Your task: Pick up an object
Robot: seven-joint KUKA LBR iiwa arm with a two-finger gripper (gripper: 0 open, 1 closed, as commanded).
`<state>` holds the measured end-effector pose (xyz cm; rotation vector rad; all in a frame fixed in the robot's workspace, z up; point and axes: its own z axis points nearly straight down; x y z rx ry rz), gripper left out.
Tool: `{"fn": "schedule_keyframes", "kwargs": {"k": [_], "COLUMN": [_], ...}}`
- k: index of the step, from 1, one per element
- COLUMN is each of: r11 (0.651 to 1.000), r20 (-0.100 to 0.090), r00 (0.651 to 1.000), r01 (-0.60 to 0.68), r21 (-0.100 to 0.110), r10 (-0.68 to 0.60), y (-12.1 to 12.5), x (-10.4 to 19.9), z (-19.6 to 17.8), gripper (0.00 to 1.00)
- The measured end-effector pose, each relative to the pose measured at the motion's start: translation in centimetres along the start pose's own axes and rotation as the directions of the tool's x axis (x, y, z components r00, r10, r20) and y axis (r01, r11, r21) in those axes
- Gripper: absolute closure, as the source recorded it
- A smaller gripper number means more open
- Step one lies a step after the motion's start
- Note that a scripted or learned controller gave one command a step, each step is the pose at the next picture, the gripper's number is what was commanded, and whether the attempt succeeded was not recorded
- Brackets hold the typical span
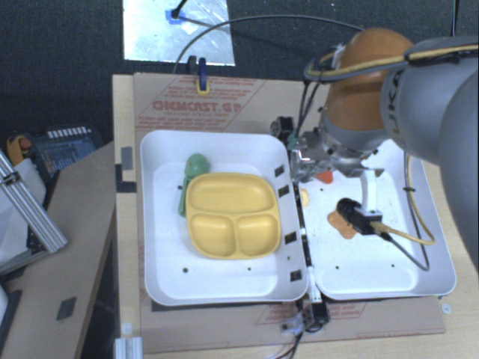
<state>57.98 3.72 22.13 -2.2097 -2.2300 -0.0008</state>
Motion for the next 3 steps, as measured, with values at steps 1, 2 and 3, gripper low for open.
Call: {"fn": "schedule_keyframes", "kwargs": {"k": [1,2,3], "r11": [1.000,1.000,1.000], "r20": [0.000,0.001,0.002], "r00": [1.000,1.000,1.000], "r01": [0.000,-0.002,-0.004], "r21": [-0.002,-0.002,-0.002], "r10": [0.000,0.002,0.004], "y": [-0.2,-1.2,-1.2], "x": [5.2,7.0,6.9], "z": [0.5,-0.6,-0.5], "gripper": [1.00,1.00,0.00]}}
